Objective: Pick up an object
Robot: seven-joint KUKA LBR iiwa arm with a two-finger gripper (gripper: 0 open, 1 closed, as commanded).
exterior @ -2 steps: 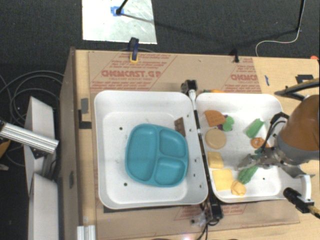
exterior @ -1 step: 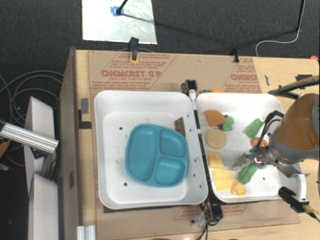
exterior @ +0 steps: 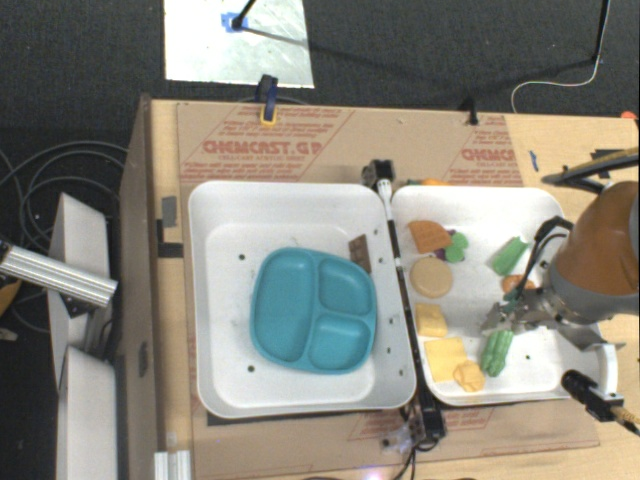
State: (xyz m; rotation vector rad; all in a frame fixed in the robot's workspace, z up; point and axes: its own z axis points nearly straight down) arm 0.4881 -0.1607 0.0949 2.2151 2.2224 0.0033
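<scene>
**Over the right bin, low among the toy food**

My two-finger gripper [exterior: 507,315] sits in the right shallow white bin [exterior: 545,206], just above the long green plastic vegetable [exterior: 496,352]. Whether it grips anything, I cannot tell. Beside it lie a yellow plastic cheese wedge [exterior: 446,353] and a round tan cookie [exterior: 433,277]. The left white bin [exterior: 225,208] holds a teal divided plate [exterior: 312,310].

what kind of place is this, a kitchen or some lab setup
Most likely a robot lab test bench, not a kitchen. Two white bins sit side by side on a board, one holding a teal divided plate, the other toy food pieces. A robot arm reaches in, and cables trail over the floor.
</scene>
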